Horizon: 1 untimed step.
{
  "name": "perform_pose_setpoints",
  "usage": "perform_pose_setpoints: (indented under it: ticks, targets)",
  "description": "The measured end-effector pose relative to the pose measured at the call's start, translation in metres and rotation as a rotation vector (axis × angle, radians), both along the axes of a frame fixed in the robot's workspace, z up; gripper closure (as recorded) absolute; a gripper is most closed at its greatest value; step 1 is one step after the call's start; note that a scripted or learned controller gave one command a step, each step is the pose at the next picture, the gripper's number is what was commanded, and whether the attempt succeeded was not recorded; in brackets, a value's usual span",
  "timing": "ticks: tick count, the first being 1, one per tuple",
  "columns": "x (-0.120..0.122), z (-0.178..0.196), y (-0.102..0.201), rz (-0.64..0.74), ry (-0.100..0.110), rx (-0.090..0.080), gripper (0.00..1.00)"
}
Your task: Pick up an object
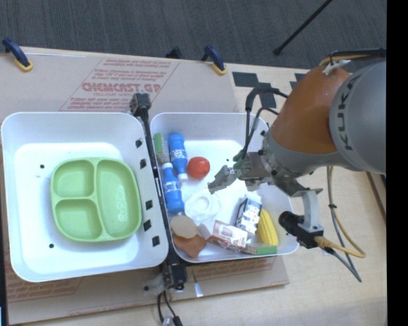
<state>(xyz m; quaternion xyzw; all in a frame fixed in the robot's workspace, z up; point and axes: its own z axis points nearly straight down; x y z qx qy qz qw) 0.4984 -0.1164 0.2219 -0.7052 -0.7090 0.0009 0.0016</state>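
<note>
The right bin holds a jumble of small objects. Among them are a red ball, two blue bottles, a white cup, a yellow corn cob, a black-and-white box, a red-and-white packet and a brown round piece. My gripper hangs over the middle of this bin, just right of the red ball and above the white cup. It looks open, with nothing between its fingers.
The left bin carries a green divided plate. A black clamp strip runs between the two bins. The bulky grey and orange arm covers the right bin's right side. Cables trail off at the right.
</note>
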Motion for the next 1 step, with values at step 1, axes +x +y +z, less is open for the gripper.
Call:
perform_pose_setpoints:
  ticks: [1]
  targets:
    - [0.0578, -0.0987, 0.0077, 0.001, 0.003, 0.000, 0.00]
